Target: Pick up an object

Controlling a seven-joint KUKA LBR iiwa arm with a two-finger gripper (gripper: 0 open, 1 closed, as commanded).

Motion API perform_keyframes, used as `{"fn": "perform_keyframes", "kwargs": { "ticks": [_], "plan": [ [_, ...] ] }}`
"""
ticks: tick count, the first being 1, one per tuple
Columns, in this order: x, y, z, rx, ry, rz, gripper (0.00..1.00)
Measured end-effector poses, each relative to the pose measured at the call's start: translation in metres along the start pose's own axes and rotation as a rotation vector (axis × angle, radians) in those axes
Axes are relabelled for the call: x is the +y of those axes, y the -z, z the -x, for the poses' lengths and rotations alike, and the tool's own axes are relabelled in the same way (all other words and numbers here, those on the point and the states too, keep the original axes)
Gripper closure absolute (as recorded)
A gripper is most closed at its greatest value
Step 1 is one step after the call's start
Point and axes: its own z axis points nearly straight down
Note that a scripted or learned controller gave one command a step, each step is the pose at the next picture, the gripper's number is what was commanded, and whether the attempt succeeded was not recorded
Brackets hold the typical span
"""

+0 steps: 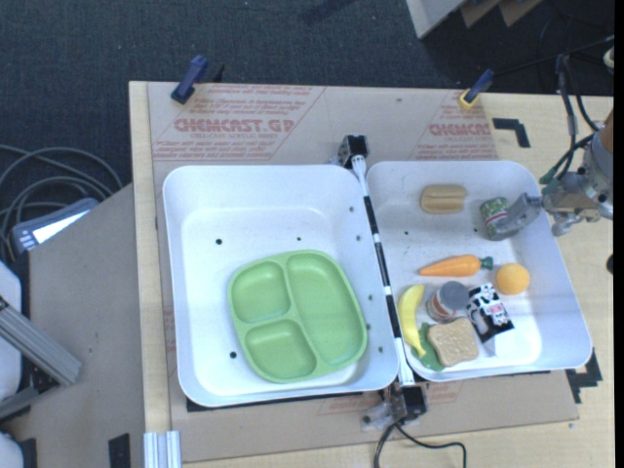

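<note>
On the table, the left bin [185, 203] holds just a green divided plate [295, 315], lying toward five o'clock. The right bin [561, 281] carries the pickings: a bun [444, 199] at eleven o'clock, a carrot [453, 265] mid-bin, a banana [409, 317] and toast [455, 342] at seven, an orange [512, 279], a cow-patterned toy [487, 308]. At two o'clock the gripper [531, 209] sits right against a greenish can [495, 216], seemingly its target; whether the jaws are apart or clamped, I cannot tell.
</note>
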Motion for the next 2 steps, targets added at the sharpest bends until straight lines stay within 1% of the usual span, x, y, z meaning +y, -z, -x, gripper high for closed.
{"fn": "perform_keyframes", "kwargs": {
  "ticks": [1, 2],
  "plan": [
    [-0.033, -0.097, -0.02, -0.009, 0.0, 0.02, 0.0],
    [-0.047, -0.102, -0.032, -0.01, 0.003, 0.032, 0.0]
  ]
}}
